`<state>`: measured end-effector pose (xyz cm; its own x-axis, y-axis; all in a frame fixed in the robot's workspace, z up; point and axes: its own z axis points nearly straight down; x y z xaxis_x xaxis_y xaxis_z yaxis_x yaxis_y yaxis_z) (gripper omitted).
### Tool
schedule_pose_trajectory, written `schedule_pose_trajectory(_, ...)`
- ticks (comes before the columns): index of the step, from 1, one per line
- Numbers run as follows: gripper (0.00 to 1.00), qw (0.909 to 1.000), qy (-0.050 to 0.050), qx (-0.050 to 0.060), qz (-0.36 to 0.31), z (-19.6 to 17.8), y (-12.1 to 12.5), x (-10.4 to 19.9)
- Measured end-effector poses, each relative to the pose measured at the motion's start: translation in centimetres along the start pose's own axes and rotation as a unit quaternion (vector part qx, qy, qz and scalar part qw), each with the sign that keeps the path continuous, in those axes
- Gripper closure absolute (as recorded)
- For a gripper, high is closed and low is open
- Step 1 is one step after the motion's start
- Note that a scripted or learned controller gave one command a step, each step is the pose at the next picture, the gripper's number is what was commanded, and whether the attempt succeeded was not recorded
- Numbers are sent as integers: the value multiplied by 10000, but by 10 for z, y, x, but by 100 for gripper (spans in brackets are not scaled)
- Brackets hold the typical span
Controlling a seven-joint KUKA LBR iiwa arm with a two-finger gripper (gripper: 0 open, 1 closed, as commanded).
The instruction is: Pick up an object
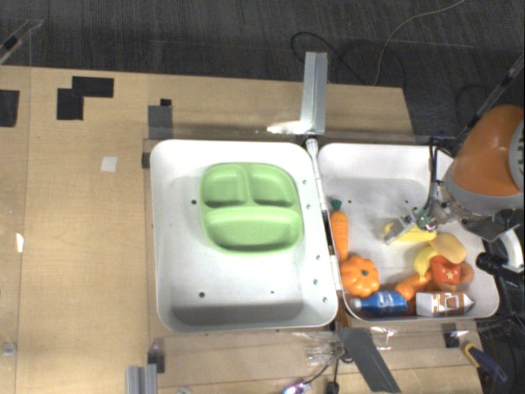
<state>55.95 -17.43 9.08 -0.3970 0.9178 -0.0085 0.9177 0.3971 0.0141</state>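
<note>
Gripper [420, 217]: I see it low in the right bin [369, 167], tip beside the banana [410, 235]; I can't make out its opening.
Banana: partly covered by the tool.
Neighbours: carrot [339, 233], pumpkin [360, 275], bottle [443, 304].
Left bin [176, 245]: green tray [249, 206].
Arm [488, 167]: cut off at right.

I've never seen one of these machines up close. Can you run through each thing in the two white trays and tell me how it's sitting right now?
Green divided plate: lying flat in the left bin, hollows up.
Carrot: lying lengthwise by the right bin's left wall.
Small pumpkin: resting below the carrot.
Blue bottle: on its side.
White bottle: on its side.
Banana: lying loose just under the gripper.
Gripper: low over the right bin.
</note>
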Motion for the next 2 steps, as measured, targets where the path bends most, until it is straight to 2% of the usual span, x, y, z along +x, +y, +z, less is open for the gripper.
schedule_pose_trajectory(1,100,10000,-8,-33,-5,-12,3,0)
schedule_pose_trajectory(2,100,9967,28,39,810,-95,86,67)
